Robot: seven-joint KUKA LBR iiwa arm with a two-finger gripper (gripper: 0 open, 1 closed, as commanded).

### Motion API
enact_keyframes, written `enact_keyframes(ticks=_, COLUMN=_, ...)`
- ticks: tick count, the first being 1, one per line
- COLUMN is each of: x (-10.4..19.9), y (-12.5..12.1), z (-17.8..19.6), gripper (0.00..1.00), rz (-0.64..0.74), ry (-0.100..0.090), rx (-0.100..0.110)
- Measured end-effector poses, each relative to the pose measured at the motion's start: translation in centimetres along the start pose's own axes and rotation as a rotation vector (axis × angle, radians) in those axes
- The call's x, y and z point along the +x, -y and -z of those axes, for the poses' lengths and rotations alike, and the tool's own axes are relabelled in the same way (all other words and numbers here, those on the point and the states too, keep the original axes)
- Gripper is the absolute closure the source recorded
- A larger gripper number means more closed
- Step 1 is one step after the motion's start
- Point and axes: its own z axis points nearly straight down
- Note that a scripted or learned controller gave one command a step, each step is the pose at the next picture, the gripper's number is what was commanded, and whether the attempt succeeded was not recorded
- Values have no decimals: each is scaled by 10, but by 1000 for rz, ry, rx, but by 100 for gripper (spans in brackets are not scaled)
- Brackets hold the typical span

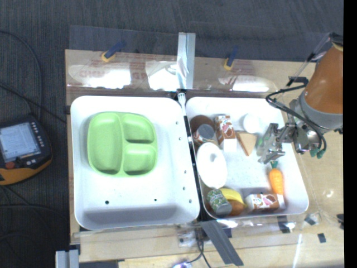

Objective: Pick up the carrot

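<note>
From the overhead camera, the small orange tapered carrot (276,181) lies loose on the floor of the right shallow white plastic bin (295,175), near its right wall and toward the front corner. It looks smooth and waxy, narrow end pointing forward. The grey metal two-finger hand (271,144) hovers just behind it, tilted down, apparently lining up; I cannot tell whether it is spread or pressed together. A white round lid (212,163) sits near the bin's left wall. The left white bin (100,205) carries a glossy green divided plate (121,143), well apart.
</note>
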Motion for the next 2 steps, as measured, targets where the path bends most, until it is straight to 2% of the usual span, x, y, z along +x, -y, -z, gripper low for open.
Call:
enact_keyframes(ticks=1, x=29, y=28, z=-147, gripper=100, rz=19, ry=10, rx=2)
enact_keyframes(ticks=2, x=34, y=3, z=-52, gripper=100, rz=4, ry=-1, rx=0)
